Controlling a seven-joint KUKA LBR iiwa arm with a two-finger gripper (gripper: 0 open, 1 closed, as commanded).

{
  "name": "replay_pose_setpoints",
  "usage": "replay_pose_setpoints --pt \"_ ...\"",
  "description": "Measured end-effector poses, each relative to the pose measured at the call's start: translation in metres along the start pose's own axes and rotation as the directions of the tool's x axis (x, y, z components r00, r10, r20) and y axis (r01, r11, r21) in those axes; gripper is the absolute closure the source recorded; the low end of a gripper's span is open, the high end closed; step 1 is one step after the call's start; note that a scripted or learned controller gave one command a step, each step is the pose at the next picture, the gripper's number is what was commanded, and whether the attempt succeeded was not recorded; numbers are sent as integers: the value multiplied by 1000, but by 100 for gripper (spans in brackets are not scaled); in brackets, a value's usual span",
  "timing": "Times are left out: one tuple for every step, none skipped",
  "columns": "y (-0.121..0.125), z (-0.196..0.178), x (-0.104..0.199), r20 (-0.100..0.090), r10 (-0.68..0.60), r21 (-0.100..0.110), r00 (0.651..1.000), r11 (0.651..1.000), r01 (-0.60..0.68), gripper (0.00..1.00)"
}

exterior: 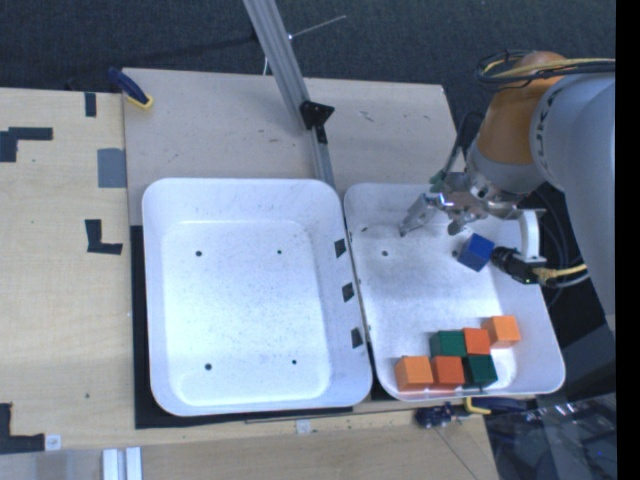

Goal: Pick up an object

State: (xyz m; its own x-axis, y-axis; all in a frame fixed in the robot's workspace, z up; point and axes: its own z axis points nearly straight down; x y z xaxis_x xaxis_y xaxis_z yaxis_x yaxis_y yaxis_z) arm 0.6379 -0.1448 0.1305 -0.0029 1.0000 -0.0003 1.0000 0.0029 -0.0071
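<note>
Nearest, along the front edge of the right bin (372, 268), lies a cluster of small blocks: an orange block (413, 371) toward the front left corner, a second orange block (448, 369) touching it on its right, then a dark green block (482, 369) beside that. Just behind them sit another green block (448, 344) and a reddish-orange block (477, 341), and a lighter orange block (503, 329) rests a little farther back, near the bin's right wall. Farther in, a blue block (475, 252) shows by the right edge of the same bin, tilted, just below and beside the gripper (425, 213); whether it rests on the floor or hangs from the tool cannot be told. The grey arm (570, 138), with its orange band (510, 118), reaches in over the bin's far right corner, wrist bent downward and leftward so the gripper points at the far half of the bin's floor. One thin finger (412, 220) slants toward the floor; whether the fingers are spread or pressed together cannot be told, and nothing is seen between them. The left bin (160, 208) sits alongside, its edge touching the right bin's.
</note>
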Motion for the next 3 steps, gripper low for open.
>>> replay_pose_setpoints --pt "-1 42 1 0 1 -1 1000 1000 -1 0" --pt "0 29 2 0 -1 -5 1000 1000 1 100" --pt "-6 -16 5 0 1 -9 1000 1000 -1 100"
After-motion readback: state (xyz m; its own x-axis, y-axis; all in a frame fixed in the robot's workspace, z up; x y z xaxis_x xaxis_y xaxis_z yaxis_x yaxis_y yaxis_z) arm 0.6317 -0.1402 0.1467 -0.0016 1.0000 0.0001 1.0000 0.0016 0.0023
